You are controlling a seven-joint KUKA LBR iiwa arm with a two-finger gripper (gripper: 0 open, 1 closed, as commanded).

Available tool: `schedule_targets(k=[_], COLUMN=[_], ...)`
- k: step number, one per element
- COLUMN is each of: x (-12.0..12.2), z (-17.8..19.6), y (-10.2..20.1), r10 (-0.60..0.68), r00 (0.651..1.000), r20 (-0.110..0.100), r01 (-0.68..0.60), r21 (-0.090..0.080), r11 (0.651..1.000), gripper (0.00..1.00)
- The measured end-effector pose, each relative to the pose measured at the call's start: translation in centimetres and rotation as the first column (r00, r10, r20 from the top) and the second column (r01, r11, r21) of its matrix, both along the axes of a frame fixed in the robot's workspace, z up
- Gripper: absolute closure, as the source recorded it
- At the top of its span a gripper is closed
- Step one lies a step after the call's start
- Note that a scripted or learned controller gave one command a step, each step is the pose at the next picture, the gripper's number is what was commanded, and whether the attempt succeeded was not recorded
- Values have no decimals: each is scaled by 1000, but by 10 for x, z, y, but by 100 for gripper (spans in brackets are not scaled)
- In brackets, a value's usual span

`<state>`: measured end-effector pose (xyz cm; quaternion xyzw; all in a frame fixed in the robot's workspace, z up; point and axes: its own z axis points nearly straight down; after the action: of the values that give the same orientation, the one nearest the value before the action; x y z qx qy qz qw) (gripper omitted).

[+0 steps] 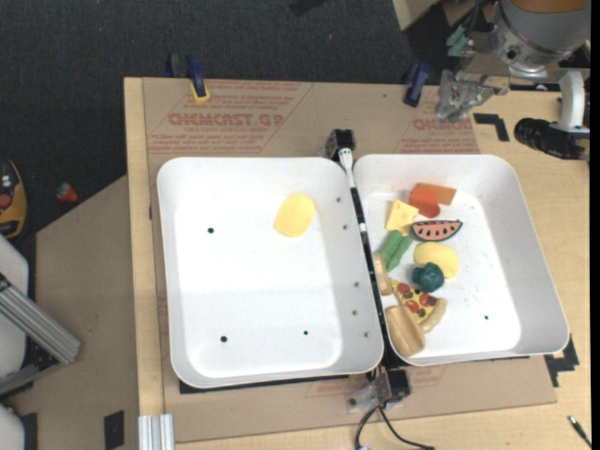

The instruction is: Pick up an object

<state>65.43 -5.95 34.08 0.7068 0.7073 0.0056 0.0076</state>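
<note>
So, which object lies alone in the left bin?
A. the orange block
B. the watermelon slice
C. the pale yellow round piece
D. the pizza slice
C: the pale yellow round piece rests by itself in the left bin, while the watermelon slice, the pizza slice and the orange block all lie together in the right bin.

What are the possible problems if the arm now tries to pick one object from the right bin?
1. The watermelon slice, cheese wedge, lemon and pizza slice lie packed together, so the fingers may nudge neighbours or grab two.
2. The green piece sits near the bin wall, which may block a finger.
3. The gripper hangs above the bench behind the bins, so a long descent could land off-target.
</note>
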Motion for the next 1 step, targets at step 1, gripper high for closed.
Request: schedule_targets(k=[1], x=[13], z=[132], y=[-16], r10=[0], r00=[1000], r20=[2], r01=[0], r21=[-1], r11=[1000], gripper=[100])
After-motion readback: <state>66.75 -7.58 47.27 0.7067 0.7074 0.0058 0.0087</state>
